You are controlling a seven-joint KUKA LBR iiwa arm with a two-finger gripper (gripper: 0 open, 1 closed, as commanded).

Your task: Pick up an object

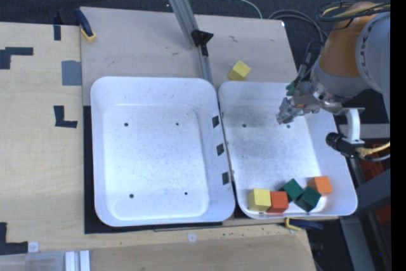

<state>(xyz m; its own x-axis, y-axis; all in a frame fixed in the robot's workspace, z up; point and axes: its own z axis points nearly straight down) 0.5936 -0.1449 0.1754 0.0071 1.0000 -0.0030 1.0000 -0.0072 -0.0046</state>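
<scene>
Two shallow white bins sit side by side on the bench: the left bin (101, 136) holds nothing but dark speckles on its floor, and the right bin (254, 105) carries all the loose pieces, gathered along its lower edge in the lower right of the frame. There are five blocks there, counted left to right: one yellow block (259, 199), one red-orange block (278, 201) touching it, two dark green blocks (292, 188) (309, 199) close together, and one orange block (322, 185) at the far end against the bin's rim. A sixth piece, a yellow cube (239, 70), lies outside the bins on the tan board just above the right bin's upper edge. All the blocks look like small, matte, hard-edged solids, mostly cubes; the bins are smooth plastic with rounded corners. A grey metal rail (179, 0) slants down from the top centre toward the gap between the bins. The arm enters from the right, its orange band at the upper right, its wrist bent downward so the gripper (285, 116) points into the upper part of the right bin, well apart from the cluster of blocks. Whether its jaws are spread or pressed together cannot be told; nothing is visibly between them.
</scene>
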